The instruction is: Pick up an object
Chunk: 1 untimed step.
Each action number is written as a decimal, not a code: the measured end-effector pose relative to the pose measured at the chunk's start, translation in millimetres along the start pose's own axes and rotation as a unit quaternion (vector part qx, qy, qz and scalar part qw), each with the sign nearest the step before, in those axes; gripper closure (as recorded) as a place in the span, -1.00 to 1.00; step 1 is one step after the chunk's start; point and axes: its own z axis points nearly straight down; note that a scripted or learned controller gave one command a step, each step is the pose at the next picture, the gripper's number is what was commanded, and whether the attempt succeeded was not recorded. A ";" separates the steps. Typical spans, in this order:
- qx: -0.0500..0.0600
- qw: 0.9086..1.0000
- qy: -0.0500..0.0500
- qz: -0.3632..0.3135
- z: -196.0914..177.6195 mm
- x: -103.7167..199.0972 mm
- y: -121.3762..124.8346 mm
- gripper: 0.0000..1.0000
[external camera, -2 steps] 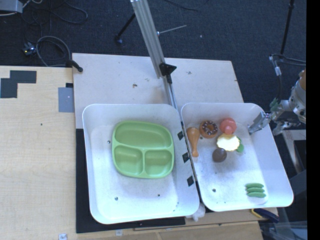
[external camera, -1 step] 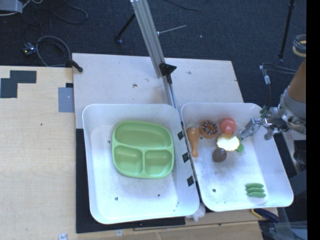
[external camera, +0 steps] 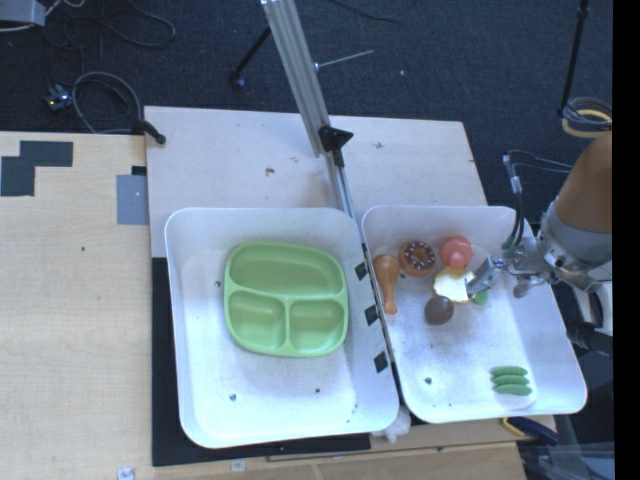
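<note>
Left bin (external camera: 190,268) holding green divided plate (external camera: 286,299), right bin (external camera: 560,368) toy foods, hand (external camera: 480,280) grip unclear

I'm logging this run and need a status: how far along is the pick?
Done: the arm has reached into the right bin, its gripper low beside the pale yellow item and next to the red ball. In hand: nothing visibly between the fingers. Left: grasping and lifting. The doughnut, drumstick, brown piece and green pod lie on the bin floor.
</note>
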 end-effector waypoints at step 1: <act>-0.002 1.000 -0.001 0.002 -13.0 -1.7 1.0 1.00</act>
